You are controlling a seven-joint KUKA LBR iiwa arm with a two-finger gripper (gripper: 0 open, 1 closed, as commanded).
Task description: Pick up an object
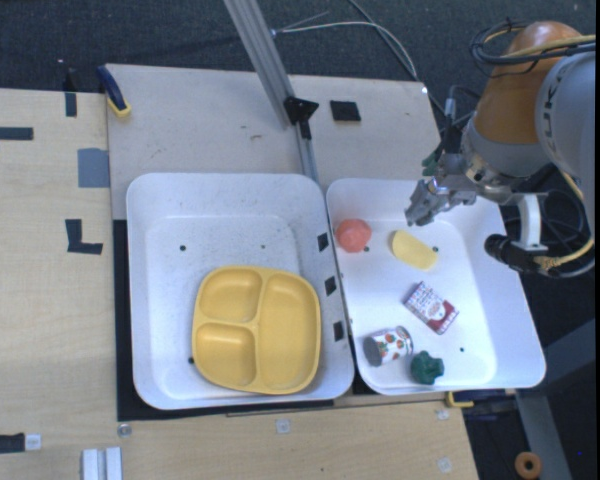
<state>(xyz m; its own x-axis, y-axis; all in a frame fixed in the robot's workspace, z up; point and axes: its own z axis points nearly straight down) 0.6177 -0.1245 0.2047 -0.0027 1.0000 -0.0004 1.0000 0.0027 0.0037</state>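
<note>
White right bin point(500, 313) holds five objects; one yellow tray point(258, 330) left.

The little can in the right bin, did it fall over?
Yes, the can looks tipped on its side near the bin's front, beside the green toy. Nothing looks spilled, and the other things lie flat.

No text can be read in full. On the grey arm point(580, 108), up and right of the end effector point(421, 211), part of a dark letter shows at the frame edge. The red packet point(430, 307) and small can point(388, 345) below the end effector carry print too small to read.
</note>
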